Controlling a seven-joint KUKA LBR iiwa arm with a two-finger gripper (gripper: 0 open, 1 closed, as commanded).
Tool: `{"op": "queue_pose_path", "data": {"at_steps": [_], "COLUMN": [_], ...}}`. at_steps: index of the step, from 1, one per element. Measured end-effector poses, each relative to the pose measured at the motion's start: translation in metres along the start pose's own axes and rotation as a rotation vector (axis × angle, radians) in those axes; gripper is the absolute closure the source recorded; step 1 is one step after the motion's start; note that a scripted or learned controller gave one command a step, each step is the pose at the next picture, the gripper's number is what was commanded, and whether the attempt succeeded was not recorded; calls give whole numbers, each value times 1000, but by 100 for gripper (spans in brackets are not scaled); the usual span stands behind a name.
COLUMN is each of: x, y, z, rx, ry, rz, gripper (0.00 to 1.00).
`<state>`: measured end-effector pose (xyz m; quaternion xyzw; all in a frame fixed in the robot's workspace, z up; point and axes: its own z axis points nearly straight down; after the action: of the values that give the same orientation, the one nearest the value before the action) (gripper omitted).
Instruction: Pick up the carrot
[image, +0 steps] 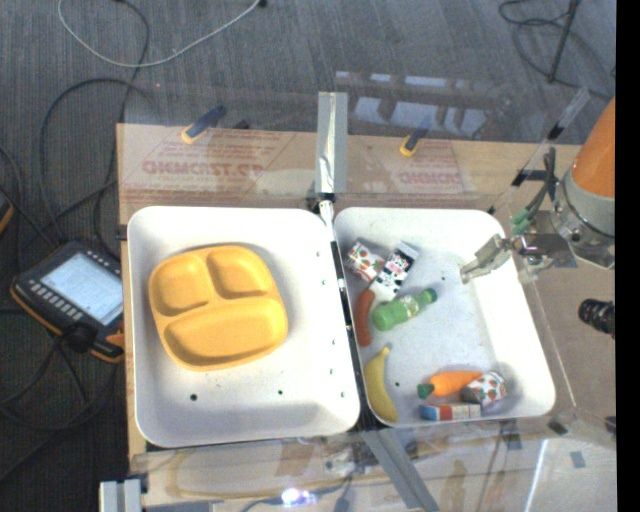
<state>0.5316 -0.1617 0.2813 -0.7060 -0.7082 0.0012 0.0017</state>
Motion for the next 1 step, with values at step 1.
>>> {"op": "queue_pose_path", "data": {"at_steps": [1], "x": [-14], "y": [-45], "z": [70], "rx": [1], "ry": [0], "rz": [128], "gripper": [0]}}
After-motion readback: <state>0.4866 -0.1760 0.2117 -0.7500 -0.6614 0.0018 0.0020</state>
